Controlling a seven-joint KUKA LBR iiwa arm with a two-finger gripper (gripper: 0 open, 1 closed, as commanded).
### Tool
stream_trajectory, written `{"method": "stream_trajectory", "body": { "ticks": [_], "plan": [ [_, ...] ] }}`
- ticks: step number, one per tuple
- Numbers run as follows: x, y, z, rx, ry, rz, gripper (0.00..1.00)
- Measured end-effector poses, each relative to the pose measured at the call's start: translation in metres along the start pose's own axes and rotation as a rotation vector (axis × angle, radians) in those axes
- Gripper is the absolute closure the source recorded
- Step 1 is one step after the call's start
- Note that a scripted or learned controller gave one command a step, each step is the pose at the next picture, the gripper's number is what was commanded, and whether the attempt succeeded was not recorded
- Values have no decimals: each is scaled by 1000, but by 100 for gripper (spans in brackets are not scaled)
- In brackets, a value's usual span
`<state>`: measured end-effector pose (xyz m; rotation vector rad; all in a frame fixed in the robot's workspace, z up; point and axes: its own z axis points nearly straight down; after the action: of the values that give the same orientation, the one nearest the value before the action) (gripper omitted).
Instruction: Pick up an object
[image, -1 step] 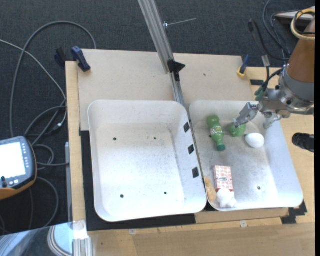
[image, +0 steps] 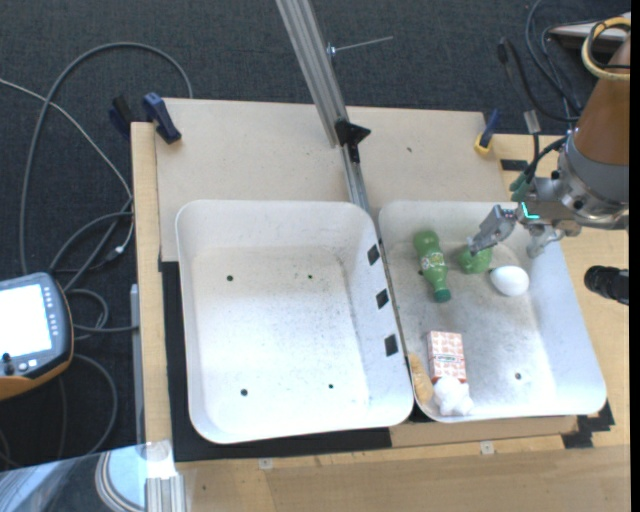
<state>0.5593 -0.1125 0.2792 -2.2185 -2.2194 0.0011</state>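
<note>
at the near rim of the right bin (image: 560, 400) lies a crumpled white lump (image: 452, 398), too small and washed out to identify, touching a pink and white carton (image: 446, 356) that lies flat just behind it. deeper in the same bin a green bottle (image: 432, 265) lies on its side, its pale label blurred beyond reading. to its right a small green object (image: 476, 261) sits partly under the gripper's left finger, so its shape is hard to make out. just beside that rests a white, egg-like ball (image: 510, 281), smooth and plain.

the gripper (image: 518, 233) hangs over the far right part of this bin, its two fingers spread apart. one finger tip is at the small green object, the other stands just above the white ball; nothing is seen clasped between them. whether the tip truly touches the green object cannot be told. the arm (image: 610, 120) is cut off by the right edge.

the left bin (image: 200, 250) shows only dark specks.
</note>
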Motion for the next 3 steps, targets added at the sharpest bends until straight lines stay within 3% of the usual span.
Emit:
{"method": "stream_trajectory", "body": {
  "ticks": [3],
  "plan": [
    [-1, 10, 175, 6, 0, 1, 0]
  ]
}}
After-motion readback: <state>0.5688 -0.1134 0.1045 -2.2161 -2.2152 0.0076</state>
